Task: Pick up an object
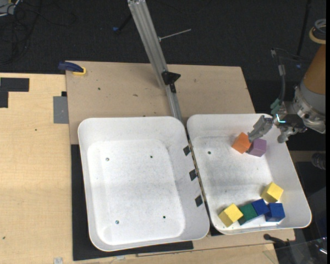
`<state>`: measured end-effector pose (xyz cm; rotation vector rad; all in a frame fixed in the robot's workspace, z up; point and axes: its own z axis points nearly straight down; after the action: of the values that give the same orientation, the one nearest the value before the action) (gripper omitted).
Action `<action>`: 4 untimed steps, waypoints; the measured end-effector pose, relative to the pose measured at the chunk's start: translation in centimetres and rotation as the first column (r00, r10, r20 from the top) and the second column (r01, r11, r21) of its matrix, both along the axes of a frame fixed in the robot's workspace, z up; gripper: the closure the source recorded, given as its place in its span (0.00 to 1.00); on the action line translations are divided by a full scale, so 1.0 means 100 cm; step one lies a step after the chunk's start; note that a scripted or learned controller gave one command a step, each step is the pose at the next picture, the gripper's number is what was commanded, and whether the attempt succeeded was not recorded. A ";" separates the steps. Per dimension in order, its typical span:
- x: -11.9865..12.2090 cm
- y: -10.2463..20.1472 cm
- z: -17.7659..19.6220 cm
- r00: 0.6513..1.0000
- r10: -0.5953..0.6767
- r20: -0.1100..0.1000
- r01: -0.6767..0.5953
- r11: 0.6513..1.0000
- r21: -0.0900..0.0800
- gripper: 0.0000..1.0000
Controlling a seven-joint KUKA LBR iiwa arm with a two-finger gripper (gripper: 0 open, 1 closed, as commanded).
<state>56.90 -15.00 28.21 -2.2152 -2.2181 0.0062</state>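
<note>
Wooden surface (154,92) carries two shallow white bins side by side, dark floor behind. Right bin (231,188) has all the blocks. Orange block (241,143) sits at the far side of that bin, touching a purple block (258,147) just to its right. Tool (275,126) hangs over the bin's far right corner, right beside those two; one grey finger (259,127) points down-left toward the orange block. Can't tell how far the fingers are spread, or whether they touch either block; nothing visibly between them. Arm (316,87) comes in from the right, orange band above the wrist.

Near right corner of the same bin: yellow block (274,192), then a tight row of yellow (230,214), green (247,212) and two blue blocks (261,207) (275,212). Left bin (88,147) sits against the right one. Slanted metal rail (154,48) runs up from between the bins, with a small blue-and-yellow clamp (72,67) at the far left edge of the surface.
</note>
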 end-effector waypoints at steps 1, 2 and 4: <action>0.001 -0.001 0.002 1.000 -0.001 0.005 0.001 1.000 -0.001 0.00; -0.005 -0.007 -0.059 1.000 -0.002 -0.002 0.002 1.000 0.000 0.00; -0.011 -0.003 -0.164 1.000 -0.003 -0.001 0.003 1.000 0.000 0.00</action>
<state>55.80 -15.27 11.80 -2.2179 -2.2143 0.0067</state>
